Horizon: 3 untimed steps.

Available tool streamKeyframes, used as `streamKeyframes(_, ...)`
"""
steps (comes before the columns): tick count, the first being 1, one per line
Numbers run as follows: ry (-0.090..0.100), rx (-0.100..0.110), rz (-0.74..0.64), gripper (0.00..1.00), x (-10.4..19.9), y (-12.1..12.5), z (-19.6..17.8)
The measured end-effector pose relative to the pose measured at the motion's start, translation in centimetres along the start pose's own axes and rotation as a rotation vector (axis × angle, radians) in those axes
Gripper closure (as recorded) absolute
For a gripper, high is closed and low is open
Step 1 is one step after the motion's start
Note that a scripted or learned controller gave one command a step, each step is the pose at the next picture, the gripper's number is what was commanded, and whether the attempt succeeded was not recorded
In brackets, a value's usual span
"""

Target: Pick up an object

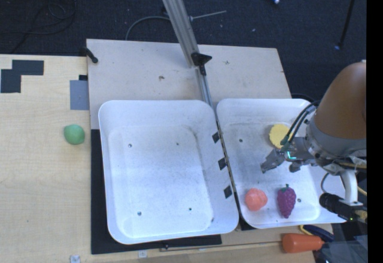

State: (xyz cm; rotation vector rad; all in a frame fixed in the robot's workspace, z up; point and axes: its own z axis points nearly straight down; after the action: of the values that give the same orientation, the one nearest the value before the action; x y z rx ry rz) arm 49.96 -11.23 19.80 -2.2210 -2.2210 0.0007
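Grey jaws (272,162) sit low in the right bin (242,121); you can't tell from this angle how far apart they are, and nothing shows between them. You've got a yellow disc (279,133) just up-right of the tips, partly behind the wrist. An orange-red ball (256,199) and purple grapes (286,200) lie near the bin's front edge, apart from the jaws. Left bin (114,136) sits alongside. Green ball (74,134) rests on the counter (36,184) to the far left.

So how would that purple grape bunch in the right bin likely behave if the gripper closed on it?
The grape bunch looks bumpy and tapered, so it may slip or twist. It looks like a toy, so probably light and stiff. Lying near the orange ball, it could nudge that.
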Motion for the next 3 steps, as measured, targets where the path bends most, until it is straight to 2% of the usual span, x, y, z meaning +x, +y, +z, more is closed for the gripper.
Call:
streamKeyframes(1, 0.0, 0.0, 0.0, 0.0, 0.0, 0.0, 0.0)
streamKeyframes(3, 0.001, 0.005, 0.0, 0.0, -0.2, -1.1, 10.0)
